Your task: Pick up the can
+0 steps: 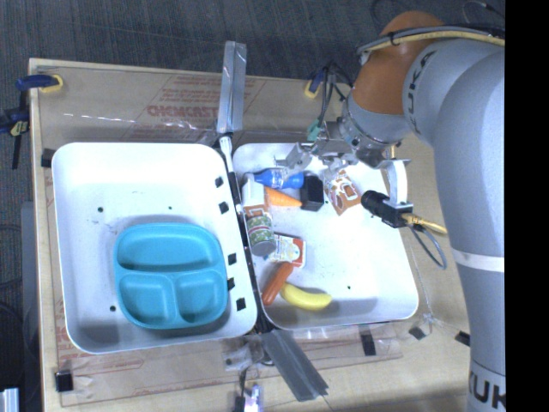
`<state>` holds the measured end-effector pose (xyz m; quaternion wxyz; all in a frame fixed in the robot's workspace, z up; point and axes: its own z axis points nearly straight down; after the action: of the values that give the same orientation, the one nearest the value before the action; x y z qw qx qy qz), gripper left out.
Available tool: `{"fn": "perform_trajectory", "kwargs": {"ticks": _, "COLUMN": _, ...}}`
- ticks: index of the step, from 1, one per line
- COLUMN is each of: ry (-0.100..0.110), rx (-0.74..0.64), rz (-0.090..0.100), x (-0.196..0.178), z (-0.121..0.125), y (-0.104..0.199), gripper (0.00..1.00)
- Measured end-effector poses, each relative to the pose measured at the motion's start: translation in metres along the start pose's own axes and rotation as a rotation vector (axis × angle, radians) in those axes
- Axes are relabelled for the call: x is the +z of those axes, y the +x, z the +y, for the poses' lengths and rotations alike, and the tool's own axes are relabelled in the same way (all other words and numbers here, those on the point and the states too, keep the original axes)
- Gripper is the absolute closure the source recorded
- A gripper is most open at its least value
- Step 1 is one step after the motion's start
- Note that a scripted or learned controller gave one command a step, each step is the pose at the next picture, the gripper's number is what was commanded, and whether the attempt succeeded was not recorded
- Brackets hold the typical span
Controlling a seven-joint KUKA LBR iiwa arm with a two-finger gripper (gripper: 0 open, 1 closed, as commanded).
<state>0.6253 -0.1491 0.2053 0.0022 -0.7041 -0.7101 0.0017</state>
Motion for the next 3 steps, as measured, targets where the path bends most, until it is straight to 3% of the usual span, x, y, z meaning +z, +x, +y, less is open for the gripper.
{"fn": "perform_trajectory", "kwargs": {"ticks": 1, "ry": 0.000, "rx": 0.090, "rz": 0.000, "x": 0.115, "z": -0.038, "y": -0.033, "gripper": 0.00}}
{"fn": "perform_trajectory", "kwargs": {"ticks": 2, "ry": -0.004, "rx": 0.113, "rz": -0.001, "x": -0.043, "z": 0.011, "y": -0.049, "gripper": 0.00}}
{"fn": "perform_trajectory", "kwargs": {"ticks": 3, "ry": 0.000, "rx": 0.225, "rz": 0.000, "x": 0.051, "z": -0.031, "y": -0.044, "gripper": 0.00}}
